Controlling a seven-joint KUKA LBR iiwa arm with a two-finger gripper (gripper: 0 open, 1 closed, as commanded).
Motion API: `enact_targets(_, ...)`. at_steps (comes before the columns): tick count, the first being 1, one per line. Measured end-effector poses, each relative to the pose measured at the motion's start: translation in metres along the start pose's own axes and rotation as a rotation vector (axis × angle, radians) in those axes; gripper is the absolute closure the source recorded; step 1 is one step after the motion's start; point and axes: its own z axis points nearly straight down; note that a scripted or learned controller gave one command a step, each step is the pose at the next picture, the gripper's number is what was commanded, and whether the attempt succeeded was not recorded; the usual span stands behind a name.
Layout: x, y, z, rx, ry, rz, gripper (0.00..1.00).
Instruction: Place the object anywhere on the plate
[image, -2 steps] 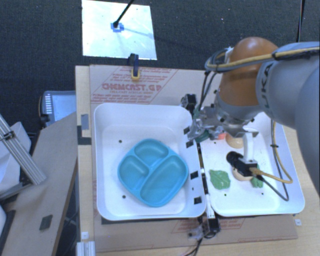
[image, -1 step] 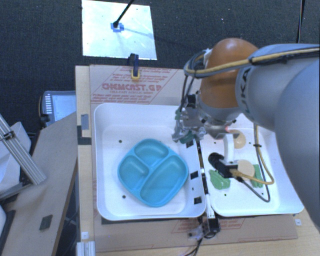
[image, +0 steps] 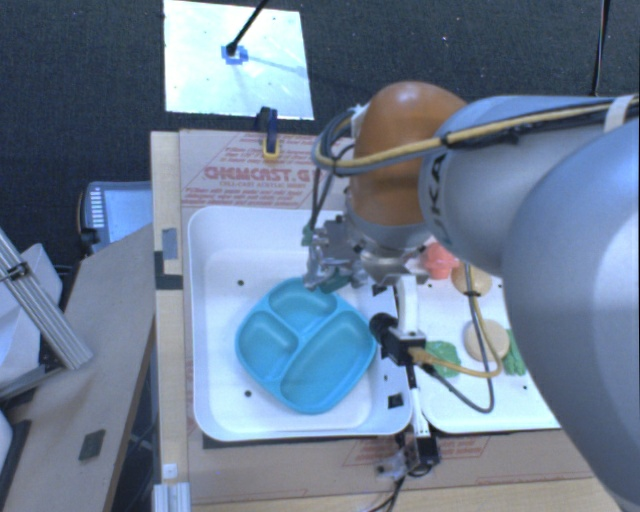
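The light-blue plastic plate with three compartments (image: 305, 345) is seen lying flat in the left white shallow bin (image: 215, 300), turned at a slant so that its corners point toward the bin walls. Directly over the plate's far edge, the metal end effector (image: 330, 268) is positioned, hung beneath the arm's orange band (image: 400, 150) and the broad grey arm (image: 560, 260) that reaches in from the right. A small dark teal shape can just be made out at the fingertips, right against the plate's rim; it may be the object to be placed, though this cannot be confirmed at this size and angle. Whether the end effector's fingers are apart or together cannot be told, since they are masked by the wrist body above them.

In the right white shallow bin (image: 490, 415), several small items are found: a pinkish-red rounded piece (image: 438, 262) near the far side, a pale tan round piece (image: 470, 281) just beside it, a beige oval piece (image: 490, 338) lower down, and a green leafy piece (image: 440, 352) near the divider between the bins. A yellow cable (image: 470, 368) is looped over this bin. Both bins are carried on the brown cardboard-covered desk (image: 250, 175).
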Motion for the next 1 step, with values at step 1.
enact_targets(1, -0.0024, 0.0004, 0.0001, 0.0, -0.001, 0.004, 0.0)
